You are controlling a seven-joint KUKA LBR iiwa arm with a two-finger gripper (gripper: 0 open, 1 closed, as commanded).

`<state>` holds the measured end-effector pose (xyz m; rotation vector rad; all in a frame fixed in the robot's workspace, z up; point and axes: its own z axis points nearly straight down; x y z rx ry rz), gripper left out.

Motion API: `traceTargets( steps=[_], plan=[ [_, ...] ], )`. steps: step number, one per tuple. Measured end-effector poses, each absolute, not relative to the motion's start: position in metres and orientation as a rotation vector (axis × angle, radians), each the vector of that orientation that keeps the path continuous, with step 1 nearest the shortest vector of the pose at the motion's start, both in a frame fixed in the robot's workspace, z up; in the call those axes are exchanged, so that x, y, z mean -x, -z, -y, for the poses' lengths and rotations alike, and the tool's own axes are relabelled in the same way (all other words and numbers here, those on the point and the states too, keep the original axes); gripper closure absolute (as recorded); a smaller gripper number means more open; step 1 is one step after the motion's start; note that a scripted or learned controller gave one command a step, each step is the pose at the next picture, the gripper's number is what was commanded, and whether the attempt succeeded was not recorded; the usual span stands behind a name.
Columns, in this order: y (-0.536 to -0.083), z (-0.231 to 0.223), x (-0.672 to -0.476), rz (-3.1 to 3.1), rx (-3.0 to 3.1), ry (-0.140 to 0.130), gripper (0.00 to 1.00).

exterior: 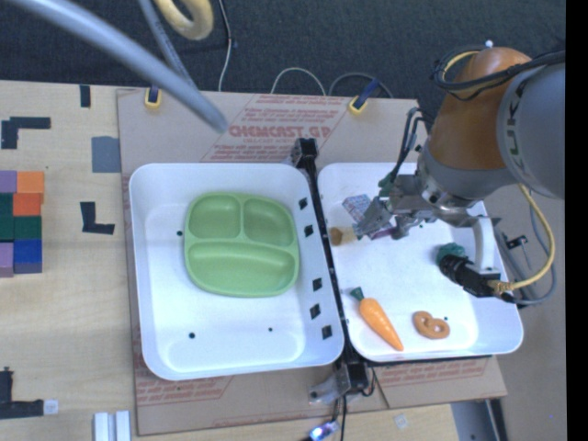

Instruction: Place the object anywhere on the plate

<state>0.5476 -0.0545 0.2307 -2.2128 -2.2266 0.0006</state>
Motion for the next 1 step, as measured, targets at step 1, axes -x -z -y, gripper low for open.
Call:
traceTargets(
  steps=[1],
  plan=[
    [-0.227, 0.0065, -0.5349, 2.226, 2.212, -0.001, 1.0]
  ],
)
